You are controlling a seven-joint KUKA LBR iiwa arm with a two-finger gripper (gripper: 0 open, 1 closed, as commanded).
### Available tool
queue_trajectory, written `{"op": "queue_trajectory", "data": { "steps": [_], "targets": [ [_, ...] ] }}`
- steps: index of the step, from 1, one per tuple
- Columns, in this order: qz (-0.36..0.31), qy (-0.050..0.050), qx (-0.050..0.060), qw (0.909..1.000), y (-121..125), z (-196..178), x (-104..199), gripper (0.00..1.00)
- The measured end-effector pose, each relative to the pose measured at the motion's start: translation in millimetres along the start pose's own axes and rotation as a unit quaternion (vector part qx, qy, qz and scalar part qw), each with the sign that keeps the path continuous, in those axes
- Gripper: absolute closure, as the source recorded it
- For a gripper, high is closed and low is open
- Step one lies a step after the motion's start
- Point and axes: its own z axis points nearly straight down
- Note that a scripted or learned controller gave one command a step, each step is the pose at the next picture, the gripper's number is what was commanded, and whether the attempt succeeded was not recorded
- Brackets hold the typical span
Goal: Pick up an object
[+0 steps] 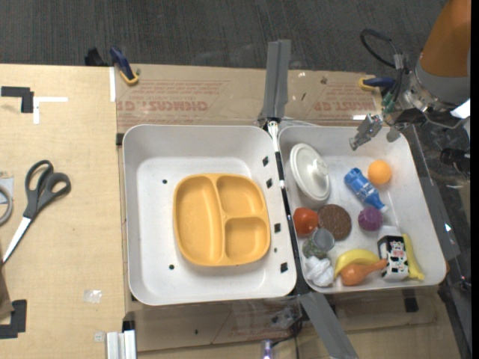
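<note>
Nearest the lens, along the front wall of the right bin (428, 200): white crumpled lump (320, 272), banana (358, 259) with an orange carrot-like piece (353, 273) lying across it, and a small black-and-white carton (394, 257) touching a yellow strip at its right. Just behind these, a small grey cup (322, 240), a red tomato (304, 220), a brown round disc (334, 221) touching the tomato's right side, and a purple ball (370, 219). Farther back, a blue bottle (364, 186) lying on its side, an orange ball (379, 172) just beside its far end, and a white lidded bowl (310, 171) against the bin's left wall.

In the left bin (142, 223), one yellow divided plate (222, 219) with three compartments, lying flat near the middle.

At the upper right, the grey arm with its orange band (447, 28), reaching down over the far right corner of the right bin. Gripper (367, 134) hanging above that corner, well apart from every object, nothing between the fingers; open or closed — cannot tell from this angle.

Off to the left on the wooden bench (60, 275), scissors (34, 200) with black handles.
</note>
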Motion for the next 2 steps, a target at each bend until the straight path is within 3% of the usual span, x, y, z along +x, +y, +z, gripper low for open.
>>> {"op": "queue_trajectory", "data": {
  "steps": [1,2],
  "targets": [
    [-0.02,0.0,-0.001,0.9998,-40.9,143.9,-2.8,0.0],
    [-0.021,-0.001,-0.001,0.9998,-40.2,134.2,-3.2,1.0]
  ]
}}
